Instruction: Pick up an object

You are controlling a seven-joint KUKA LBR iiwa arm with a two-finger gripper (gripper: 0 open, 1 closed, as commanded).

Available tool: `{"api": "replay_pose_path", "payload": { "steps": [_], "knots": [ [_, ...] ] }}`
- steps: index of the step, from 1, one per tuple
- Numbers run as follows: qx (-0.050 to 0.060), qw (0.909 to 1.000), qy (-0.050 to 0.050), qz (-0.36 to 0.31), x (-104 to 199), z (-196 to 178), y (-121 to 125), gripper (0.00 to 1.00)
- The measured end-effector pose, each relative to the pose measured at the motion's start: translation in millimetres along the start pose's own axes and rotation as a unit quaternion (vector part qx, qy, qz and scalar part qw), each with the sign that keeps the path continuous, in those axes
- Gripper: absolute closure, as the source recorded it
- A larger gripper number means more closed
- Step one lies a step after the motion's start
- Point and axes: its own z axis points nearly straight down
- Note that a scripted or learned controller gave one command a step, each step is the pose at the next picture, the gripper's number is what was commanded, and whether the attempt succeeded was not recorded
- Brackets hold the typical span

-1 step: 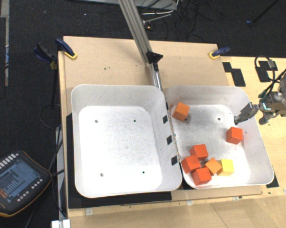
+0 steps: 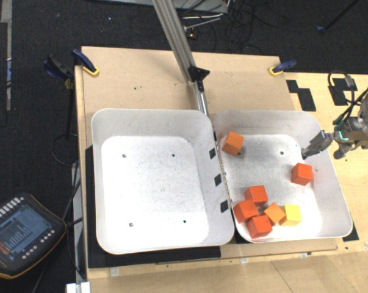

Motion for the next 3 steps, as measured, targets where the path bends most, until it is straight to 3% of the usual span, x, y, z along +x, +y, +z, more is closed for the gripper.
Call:
{"api": "replay_pose_path", "payload": {
  "steps": [3],
  "knots": [
    [0.003,1.0,0.001,0.001,15,170,-4,0.0]
  ]
}}
